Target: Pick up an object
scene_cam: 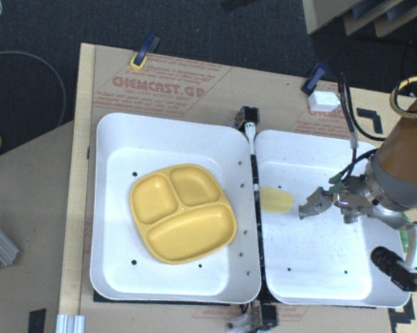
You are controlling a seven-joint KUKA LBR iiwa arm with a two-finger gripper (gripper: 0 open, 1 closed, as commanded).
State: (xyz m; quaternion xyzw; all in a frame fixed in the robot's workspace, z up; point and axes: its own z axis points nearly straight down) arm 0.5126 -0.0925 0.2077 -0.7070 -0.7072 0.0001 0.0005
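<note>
Left bin (120, 143): yellow divided plate (182, 212), lying flat. Right bin (314, 290): small yellow piece (275, 200) near the dividing wall. Hand (316, 205) just beside it, prongs apart, empty. Risk: low, flat piece slips past the prongs on closing.

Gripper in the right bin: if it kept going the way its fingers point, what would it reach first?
The gripper points left toward the small pale yellow object on the right bin floor. That would likely come first, though its height above the floor is unclear from this angle.
</note>
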